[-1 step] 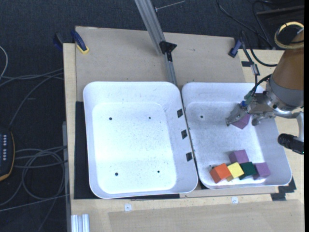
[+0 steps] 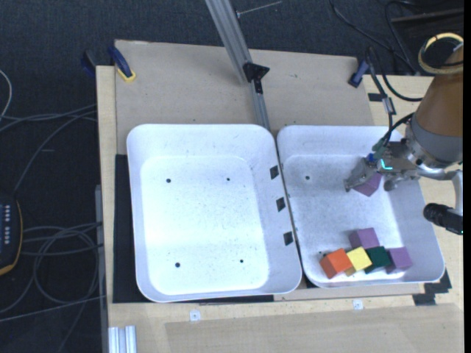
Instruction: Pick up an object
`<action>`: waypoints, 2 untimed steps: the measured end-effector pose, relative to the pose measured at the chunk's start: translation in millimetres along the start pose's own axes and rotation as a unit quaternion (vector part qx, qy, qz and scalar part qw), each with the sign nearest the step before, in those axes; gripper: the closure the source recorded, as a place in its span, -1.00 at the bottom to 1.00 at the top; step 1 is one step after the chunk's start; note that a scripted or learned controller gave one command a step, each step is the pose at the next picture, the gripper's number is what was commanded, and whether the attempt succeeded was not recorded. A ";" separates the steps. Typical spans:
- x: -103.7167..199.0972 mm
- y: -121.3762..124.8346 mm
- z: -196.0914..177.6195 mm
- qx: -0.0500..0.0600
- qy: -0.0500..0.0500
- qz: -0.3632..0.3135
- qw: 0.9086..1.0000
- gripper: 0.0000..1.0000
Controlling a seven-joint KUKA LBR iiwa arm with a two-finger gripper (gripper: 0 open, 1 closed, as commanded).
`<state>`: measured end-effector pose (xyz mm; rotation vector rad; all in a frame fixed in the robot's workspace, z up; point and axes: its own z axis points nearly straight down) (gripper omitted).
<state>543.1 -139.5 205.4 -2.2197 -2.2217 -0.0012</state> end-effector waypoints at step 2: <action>-4.9 -4.3 109.0 0.003 0.001 0.000 1.000 -1.00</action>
